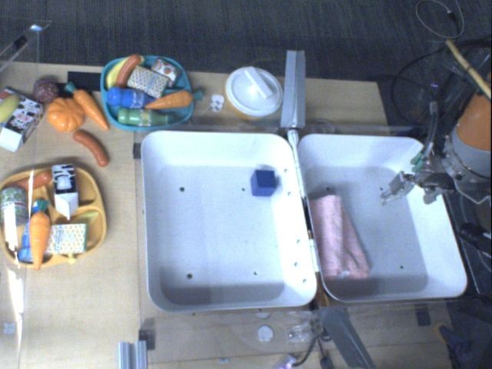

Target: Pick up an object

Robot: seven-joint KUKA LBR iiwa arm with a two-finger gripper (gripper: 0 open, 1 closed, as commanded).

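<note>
A grey arm (473,141) with an orange band is reaching in from the right edge of the frame, and its gripper (413,187) is hanging over the right-hand part of the right bin (438,283), near that bin's upper right corner. The fingers are showing as thin dark prongs against the white floor, spread a little way apart, and nothing is sitting between them. A pink rolled cloth (338,235) is lying in the left part of the same bin, just beside the wall shared with the left bin (192,283), running lengthwise toward the lower edge of the frame and well apart from the gripper. A small blue block (264,181) is resting in the upper right part of the left bin, away from its walls. Outside the bins, at the upper left of the frame, a blue bowl (110,114) is holding toy food, and a yellow tray (96,206) at the left edge is holding more of it. A white lidded container (254,91) is standing above the left bin, near the top centre.
</note>
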